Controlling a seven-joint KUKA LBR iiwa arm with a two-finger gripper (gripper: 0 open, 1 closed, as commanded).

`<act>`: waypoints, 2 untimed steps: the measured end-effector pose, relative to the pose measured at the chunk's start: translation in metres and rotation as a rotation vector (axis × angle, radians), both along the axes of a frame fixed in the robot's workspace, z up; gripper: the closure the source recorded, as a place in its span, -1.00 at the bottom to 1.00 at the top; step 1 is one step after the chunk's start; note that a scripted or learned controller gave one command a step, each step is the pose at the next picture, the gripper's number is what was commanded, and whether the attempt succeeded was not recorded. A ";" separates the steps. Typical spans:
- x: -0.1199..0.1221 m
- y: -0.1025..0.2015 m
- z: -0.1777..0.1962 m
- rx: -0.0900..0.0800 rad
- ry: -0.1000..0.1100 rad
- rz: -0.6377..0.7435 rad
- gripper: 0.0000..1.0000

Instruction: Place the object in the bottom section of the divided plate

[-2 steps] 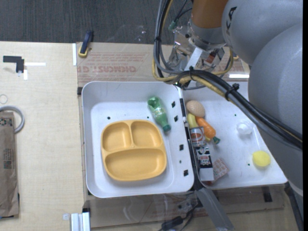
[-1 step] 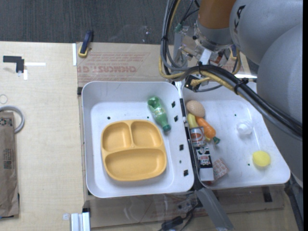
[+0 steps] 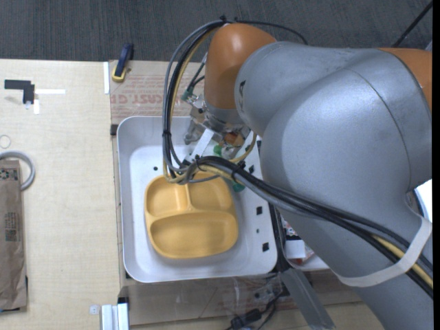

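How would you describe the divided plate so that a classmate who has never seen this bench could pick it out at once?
Start at the white bin in the middle of the view, left of the big grey arm. Inside it lies the plate, near the bin's centre. It is mustard yellow against the white, with ridges splitting it into two small upper sections and one wide bottom section.

One fixed cam above bench, angled down on white bin; arm looms close, right.

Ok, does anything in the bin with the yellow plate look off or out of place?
Nothing spilled or damaged. The divided plate lies flat in the white bin, all its sections bare. The arm's black cables drape over the plate's top rim.
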State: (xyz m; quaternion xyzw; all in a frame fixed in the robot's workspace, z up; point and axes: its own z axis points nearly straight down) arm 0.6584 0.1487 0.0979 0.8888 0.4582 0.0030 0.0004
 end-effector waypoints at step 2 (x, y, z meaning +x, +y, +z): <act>-0.008 0.077 0.085 -0.003 0.007 -0.118 1.00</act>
